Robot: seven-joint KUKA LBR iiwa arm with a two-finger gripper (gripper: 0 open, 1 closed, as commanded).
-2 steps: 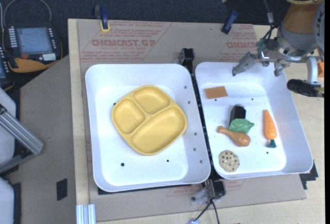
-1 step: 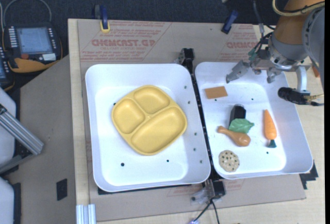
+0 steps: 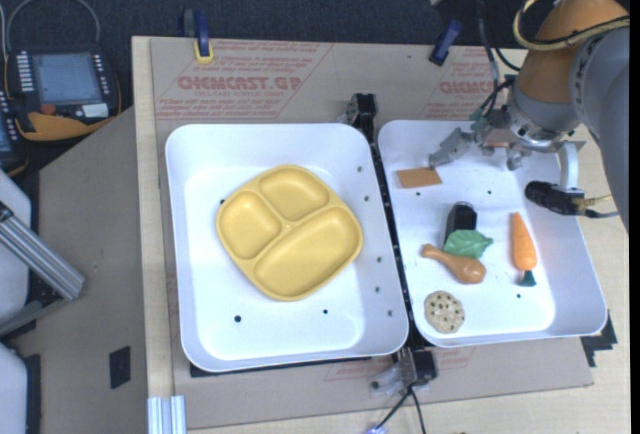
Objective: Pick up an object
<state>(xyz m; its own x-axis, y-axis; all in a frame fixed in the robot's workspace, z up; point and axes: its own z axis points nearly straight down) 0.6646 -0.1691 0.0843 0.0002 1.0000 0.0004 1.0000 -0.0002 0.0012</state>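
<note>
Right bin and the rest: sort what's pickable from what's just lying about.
For the job: end effector; carrot; drumstick; cookie; green leaf; brown slice.

Lying about: yellow divided plate; pendant; blue clamps.

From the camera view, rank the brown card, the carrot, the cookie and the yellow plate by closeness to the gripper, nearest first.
1. Brown card, upper left of the right bin, just below-left of the gripper.
2. Carrot, right side of that bin.
3. Cookie, front of that bin.
4. Yellow plate, in the left bin.
</note>
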